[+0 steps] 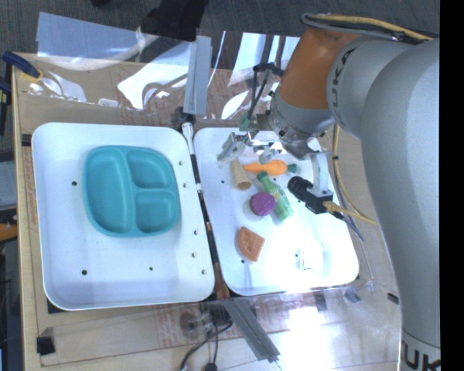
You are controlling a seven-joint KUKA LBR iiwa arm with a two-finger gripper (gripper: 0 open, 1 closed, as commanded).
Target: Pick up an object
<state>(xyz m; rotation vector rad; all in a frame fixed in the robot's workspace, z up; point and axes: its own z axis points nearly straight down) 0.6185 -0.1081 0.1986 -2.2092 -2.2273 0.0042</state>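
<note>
The right bin (336, 273) holds several small items. An orange carrot (267, 166) lies near its back, with a tan cork-like cylinder (241, 178) just left of it. A green piece (276, 197) and a purple ball (262, 202) sit in the middle. An orange wedge (250, 243) lies nearer the front. My gripper (250, 144) hangs low over the bin's back edge, right above the carrot and the cylinder. The orange-banded wrist covers part of that corner. I see nothing lifted off the bin floor.
The left bin (54, 261) carries a teal divided plate (131, 188). A black block (308, 193) on the arm's side juts over the right bin beside the green piece. A small white scrap (302, 260) lies at the front right. Cables and clutter line the bench's back.
</note>
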